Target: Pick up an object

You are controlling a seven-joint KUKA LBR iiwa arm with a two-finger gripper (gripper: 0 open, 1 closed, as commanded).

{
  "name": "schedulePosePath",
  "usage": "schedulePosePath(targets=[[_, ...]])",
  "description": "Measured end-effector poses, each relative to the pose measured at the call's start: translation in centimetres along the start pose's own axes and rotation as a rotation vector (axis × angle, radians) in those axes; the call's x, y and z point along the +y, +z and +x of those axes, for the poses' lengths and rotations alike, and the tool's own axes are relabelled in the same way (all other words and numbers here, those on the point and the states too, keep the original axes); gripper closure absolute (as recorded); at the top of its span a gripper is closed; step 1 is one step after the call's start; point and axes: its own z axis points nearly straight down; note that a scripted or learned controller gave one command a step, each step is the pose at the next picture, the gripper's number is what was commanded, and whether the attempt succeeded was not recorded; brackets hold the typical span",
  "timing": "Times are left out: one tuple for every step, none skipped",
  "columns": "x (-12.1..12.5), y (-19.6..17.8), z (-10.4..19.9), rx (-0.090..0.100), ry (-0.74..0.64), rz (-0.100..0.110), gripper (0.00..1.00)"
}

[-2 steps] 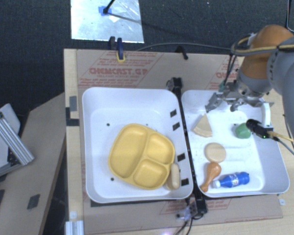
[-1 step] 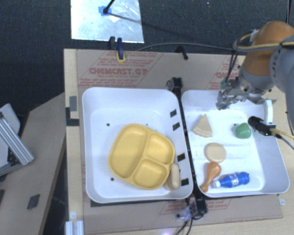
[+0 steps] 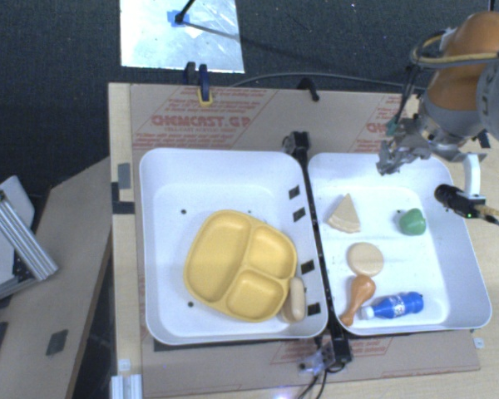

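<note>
1. Gripper [image 3: 392, 163]: hung over the far rim of the right bin [image 3: 466, 256], at about 12 o'clock of that bin. Nothing was seen between its fingers; whether they were spread or pressed together could not be told.
2. Step in hand, as judged: approach, no object yet chosen. To do it well, the gripper should drop straight down over one well-separated item and centre on it.
3. Best candidate, as judged: the green object [image 3: 412, 221], small, rounded, lying alone at 2 o'clock in the right bin, well apart from its neighbours.
4. Wedge [image 3: 345, 214]: pale tan, triangular, at 10 o'clock.
5. Disc [image 3: 366, 258]: cream, round, near centre, just beside the drumstick [image 3: 358, 296].
6. Bottle [image 3: 394, 306]: blue, on its side, at 6 o'clock.
7. Left bin [image 3: 170, 181]: held a yellow divided plate [image 3: 237, 264].
</note>
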Motion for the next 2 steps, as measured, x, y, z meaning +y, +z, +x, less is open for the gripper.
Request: schedulePosePath(targets=[[0.2,-5.5,0.0,-0.001,-0.001,-0.001,1.00],[-0.4,-4.3,5.0,0.002,-0.003,0.006,1.00]])
